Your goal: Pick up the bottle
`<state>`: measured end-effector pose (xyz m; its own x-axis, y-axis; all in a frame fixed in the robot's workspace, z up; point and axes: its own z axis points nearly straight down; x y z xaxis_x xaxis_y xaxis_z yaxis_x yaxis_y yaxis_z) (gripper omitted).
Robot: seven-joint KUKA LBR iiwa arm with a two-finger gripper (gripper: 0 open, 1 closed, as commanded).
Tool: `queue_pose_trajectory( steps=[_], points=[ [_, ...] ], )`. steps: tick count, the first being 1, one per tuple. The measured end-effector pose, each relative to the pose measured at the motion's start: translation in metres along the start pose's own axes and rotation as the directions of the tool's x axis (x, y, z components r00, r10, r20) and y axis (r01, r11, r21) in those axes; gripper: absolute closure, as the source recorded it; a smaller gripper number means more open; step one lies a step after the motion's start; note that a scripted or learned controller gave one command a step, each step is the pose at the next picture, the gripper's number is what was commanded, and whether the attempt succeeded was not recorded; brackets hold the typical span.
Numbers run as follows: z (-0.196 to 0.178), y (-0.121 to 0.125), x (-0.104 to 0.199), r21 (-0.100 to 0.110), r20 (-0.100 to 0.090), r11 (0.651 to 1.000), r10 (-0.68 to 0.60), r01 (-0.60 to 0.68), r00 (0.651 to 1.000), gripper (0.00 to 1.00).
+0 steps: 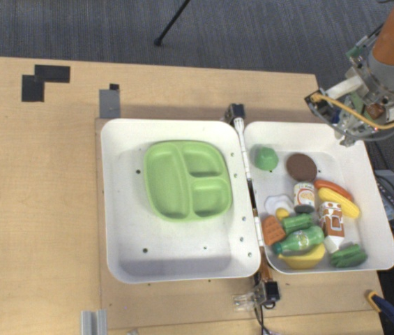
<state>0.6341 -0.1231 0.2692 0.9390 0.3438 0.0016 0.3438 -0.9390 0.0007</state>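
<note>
A green plastic bottle (300,241) lies on its side in the right bin (381,215), near the front, wedged among toy foods and resting on a yellow banana (305,259). A white carton-like bottle with a brown label (333,223) stands just right of it. My gripper (341,124) hangs above the bin's far right corner, well away from the bottle, with nothing seen in it.
The left bin (123,257) holds a green divided plate (188,180). In the right bin are also a green ball (266,158), a brown disc (300,165), a small jar (305,195), an orange carrot (335,189) and a green vegetable (348,257).
</note>
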Motion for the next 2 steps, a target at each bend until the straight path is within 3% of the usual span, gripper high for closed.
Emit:
queue_pose_trajectory(
  steps=[1,2],
  points=[
    [-0.063,0.058,-0.042,-0.001,0.000,1.000,-0.029,0.029,1.000,1.00],
    [-0.051,0.009,-0.038,0.002,0.002,0.990,0.144,-0.144,0.990,1.00]
  ],
)
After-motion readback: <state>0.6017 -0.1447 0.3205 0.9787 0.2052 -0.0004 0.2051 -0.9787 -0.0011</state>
